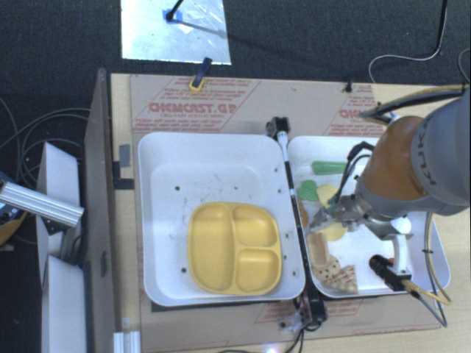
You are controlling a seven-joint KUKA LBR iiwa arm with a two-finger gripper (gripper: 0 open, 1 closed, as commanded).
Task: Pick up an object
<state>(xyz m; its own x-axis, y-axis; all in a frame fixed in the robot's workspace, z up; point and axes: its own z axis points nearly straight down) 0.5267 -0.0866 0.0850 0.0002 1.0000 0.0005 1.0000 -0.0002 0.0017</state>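
Camera view is showing the arm [423,164] reaching into the right bin [294,149], its gripper [324,219] hovering low over a yellow object [333,231] amid green pieces [329,168] and a tan block [319,248]. Whether the jaws are open or closed cannot be told. Nothing is visibly being lifted, so the pick appears undone. The yellow tray [235,247] is lying in the left bin [169,160].

Divided tray [235,247] in left bin [169,168]; small objects [335,274] in right bin [434,267].
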